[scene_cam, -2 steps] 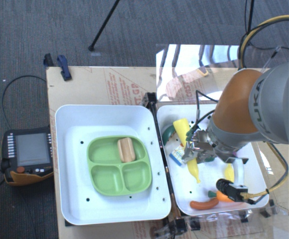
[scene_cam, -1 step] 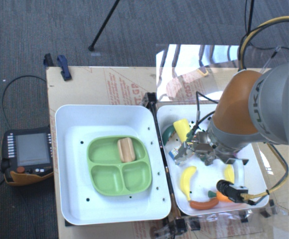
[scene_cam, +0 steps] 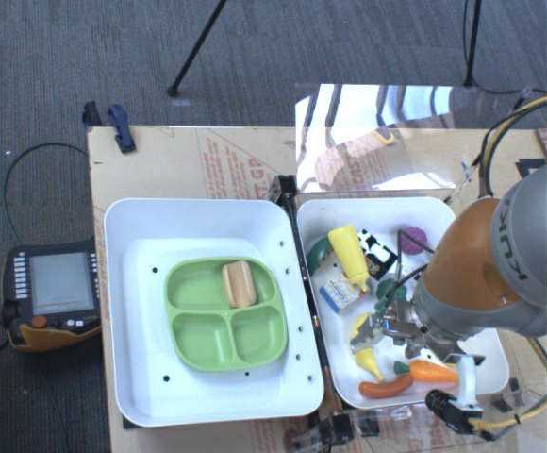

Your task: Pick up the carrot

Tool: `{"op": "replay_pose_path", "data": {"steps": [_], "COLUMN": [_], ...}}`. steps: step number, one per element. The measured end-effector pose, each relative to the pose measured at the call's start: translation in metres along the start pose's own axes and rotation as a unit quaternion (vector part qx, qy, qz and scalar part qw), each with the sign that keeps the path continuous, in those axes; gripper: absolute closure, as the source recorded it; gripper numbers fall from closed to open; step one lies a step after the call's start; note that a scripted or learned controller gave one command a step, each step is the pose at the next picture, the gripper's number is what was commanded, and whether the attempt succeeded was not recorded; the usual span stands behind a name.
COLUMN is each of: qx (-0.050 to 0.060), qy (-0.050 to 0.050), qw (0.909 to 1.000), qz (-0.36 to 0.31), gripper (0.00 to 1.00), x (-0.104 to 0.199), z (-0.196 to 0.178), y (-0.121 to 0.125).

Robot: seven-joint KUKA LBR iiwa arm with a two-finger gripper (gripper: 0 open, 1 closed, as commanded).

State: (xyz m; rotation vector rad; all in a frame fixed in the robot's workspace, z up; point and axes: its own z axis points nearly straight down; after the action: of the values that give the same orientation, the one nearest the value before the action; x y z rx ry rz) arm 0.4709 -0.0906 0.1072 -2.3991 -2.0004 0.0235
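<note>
Orange carrot (scene_cam: 433, 372): one, apparently lying free.

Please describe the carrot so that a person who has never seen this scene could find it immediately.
Look in the right white bin, the one crowded with toy food, and go to its near right corner, below the arm's gripper. The carrot lies there on its side: an orange cone with a green stub at its thick end. Its neighbour, a red sausage, is rounded at both ends, with no green.
</note>
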Motion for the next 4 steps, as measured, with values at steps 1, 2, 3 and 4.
{"op": "replay_pose_path", "data": {"steps": [1, 2, 3, 4], "qx": [-0.005, 0.000, -0.008, -0.008], "qy": [0.001, 0.005, -0.001, -0.001], "qw": [0.9784, 0.9795, 0.9444, 0.9447], "qz": [-0.206, -0.201, -0.329, -0.328], "gripper": [0.00, 1.00, 1.00, 0.00], "x": [-0.055, -0.054, -0.105, -0.106], "z": [0.022, 0.016, 0.021, 0.021], "y": [0.018, 0.017, 0.094, 0.094]}}
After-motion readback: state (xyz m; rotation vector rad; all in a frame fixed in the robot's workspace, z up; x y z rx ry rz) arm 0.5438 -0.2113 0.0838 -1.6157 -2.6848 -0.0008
